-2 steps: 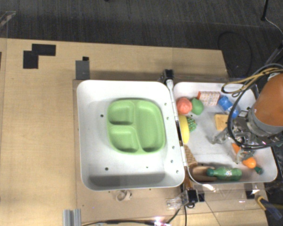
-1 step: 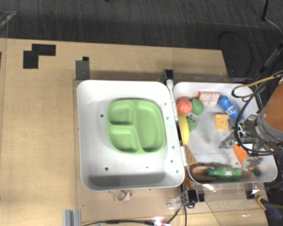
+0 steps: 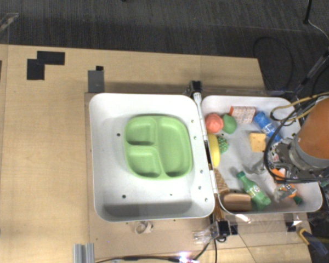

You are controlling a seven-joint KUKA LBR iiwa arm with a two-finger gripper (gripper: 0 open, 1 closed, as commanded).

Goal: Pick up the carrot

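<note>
The carrot (image 3: 289, 192) is a small orange piece with a green tip, lying near the front right corner of the right bin (image 3: 230, 163). The arm's orange band (image 3: 321, 128) and grey wrist hang over the right side of that bin. Below them the gripper (image 3: 274, 167) sits low among cables, just behind and to the left of the carrot. The wrist hides part of the gripper.
The right bin also holds a green bottle (image 3: 253, 189), a brown bread piece (image 3: 237, 202), a banana (image 3: 214, 150), a red fruit (image 3: 214, 123), a yellow cracker (image 3: 257, 141) and a blue item (image 3: 263, 120). The left bin (image 3: 107, 163) holds a green divided plate (image 3: 156, 146).
</note>
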